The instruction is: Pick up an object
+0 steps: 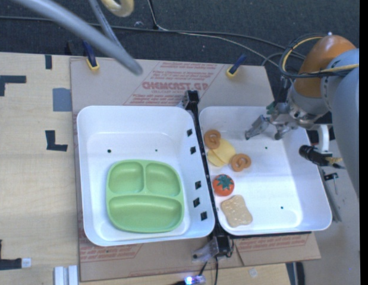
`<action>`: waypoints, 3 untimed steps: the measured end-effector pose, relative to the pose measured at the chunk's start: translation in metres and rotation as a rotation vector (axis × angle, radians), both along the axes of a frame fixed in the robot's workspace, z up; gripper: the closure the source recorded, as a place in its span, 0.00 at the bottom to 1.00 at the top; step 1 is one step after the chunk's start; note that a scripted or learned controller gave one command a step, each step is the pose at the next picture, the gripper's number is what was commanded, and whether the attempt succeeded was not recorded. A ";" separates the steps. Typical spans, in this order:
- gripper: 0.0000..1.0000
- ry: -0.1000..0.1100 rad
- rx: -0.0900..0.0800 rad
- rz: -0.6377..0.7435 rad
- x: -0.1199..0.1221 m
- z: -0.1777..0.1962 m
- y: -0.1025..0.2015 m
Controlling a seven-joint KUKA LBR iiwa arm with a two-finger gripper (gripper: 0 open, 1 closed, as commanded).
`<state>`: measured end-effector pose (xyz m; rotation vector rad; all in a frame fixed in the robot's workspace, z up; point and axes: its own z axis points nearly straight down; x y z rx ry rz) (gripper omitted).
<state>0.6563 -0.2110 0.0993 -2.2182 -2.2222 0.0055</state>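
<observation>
1. The gripper [259, 129] hovered over the right bin [302, 218], upper right of frame, fingers apart, holding nothing.
2. A tomato [223, 184] and toast [236, 211] lay lower centre.
3. A green tray [145, 196] sat lower left.

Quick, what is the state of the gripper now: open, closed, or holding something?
Gripper: over the right bin, jaws spread open, nothing between them.

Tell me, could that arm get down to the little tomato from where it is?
Probably yes. The tomato sits uncovered in the right bin, apart from the toast, and the gripper hangs over that same bin with nothing between.
</observation>
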 end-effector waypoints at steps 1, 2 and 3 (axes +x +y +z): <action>0.00 -0.003 -0.001 0.001 0.001 -0.014 0.001; 1.00 -0.008 -0.005 0.003 0.002 -0.002 0.001; 1.00 -0.007 0.000 -0.001 -0.002 0.060 -0.002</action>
